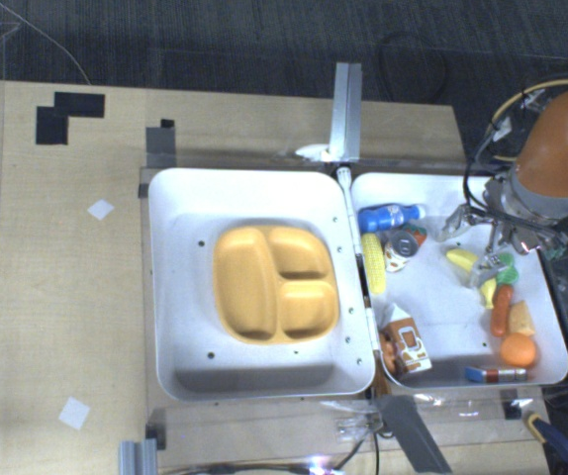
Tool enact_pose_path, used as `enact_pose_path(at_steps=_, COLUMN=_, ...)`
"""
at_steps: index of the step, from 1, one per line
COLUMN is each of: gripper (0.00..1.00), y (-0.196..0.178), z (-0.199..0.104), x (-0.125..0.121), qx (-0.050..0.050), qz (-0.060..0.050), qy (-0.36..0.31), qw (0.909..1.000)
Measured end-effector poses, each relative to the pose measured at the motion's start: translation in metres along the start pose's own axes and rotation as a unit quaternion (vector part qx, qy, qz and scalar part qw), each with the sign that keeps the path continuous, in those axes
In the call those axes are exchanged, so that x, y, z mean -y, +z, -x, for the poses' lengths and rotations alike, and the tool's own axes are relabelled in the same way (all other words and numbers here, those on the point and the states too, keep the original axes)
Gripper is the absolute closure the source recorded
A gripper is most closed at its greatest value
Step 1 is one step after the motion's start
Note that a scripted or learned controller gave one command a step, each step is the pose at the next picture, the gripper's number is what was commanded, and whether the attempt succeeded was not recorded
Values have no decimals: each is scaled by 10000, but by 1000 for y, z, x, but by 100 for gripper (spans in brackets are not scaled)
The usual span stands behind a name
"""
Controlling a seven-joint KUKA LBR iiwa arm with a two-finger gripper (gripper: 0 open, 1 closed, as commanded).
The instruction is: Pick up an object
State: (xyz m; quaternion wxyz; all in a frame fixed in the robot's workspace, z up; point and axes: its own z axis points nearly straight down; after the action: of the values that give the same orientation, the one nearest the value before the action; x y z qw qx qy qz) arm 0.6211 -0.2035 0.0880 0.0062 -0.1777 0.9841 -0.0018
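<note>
- Nearest the camera, a marker [498, 373] lay along the right bin's [432, 310] front wall.
- Your gripper [497, 240] hung over crowded toys; you could not tell its finger spread or any hold.
- Likeliest target: the yellow piece [461, 258] just beside it.
- Risk: carrot [502, 310] and orange [519, 350] nearby; crowding could spoil the grasp.

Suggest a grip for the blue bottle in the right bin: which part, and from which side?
Take the blue bottle across its body near the middle, coming straight down from above. It lies flat near the back left corner of the right bin, long axis roughly left-right, so the narrow width faces front-back. The bin wall sits close on its left and a small round item just in front, so a side approach looks cramped.
</note>
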Motion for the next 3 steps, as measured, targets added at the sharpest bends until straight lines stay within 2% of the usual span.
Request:
enact_pose_path(at_steps=1, gripper=0, y=1, z=50, x=-39, qx=-33, qz=19, qy=-287, qw=9996)
enact_pose_path(at_steps=2, gripper=0, y=-94, z=-29, x=-10, qx=3, qz=-20, qy=-1183, qw=9930)
enact_pose_path(at_steps=3, gripper=0, y=-78, z=27, x=11, qx=-3, qz=19, qy=-2557, qw=9667)
